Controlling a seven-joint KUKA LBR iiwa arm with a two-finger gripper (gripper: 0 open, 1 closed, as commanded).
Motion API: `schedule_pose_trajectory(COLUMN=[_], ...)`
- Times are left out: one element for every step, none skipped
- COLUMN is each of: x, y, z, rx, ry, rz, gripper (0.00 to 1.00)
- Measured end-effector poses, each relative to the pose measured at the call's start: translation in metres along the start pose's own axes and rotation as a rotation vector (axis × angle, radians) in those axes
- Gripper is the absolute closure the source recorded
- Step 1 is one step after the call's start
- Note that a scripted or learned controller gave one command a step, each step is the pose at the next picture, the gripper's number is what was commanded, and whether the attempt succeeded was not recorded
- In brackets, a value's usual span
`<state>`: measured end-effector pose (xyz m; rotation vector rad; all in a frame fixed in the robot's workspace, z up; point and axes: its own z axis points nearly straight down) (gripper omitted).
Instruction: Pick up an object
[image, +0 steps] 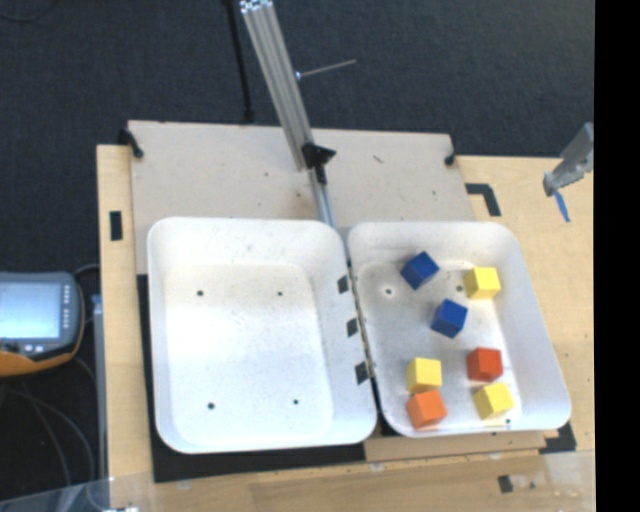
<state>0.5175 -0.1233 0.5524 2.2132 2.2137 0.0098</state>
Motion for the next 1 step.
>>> schedule_pose_trajectory(x=[0.0748], y=[-0.0063], z=[0.0093], rx=[0.008], ry=[0.004], rz=[-0.008], gripper=[0.0])
